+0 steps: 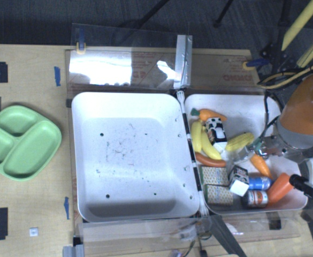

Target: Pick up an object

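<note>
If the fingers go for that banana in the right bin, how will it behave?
The banana looks smooth and curved, so it may slip or pivot in a pinch. It lies wedged among other items in the crowded right bin, so lifting it would probably disturb its neighbours. Likely stiff, perhaps plastic.

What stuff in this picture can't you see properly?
- Gripper: small and blurred among the toys in the camera view, so how its jaws stand is unclear.
- Arm: cut off by the right edge.
- Can label: too small to read.
- Sponge: partly hidden under a white card.
</note>
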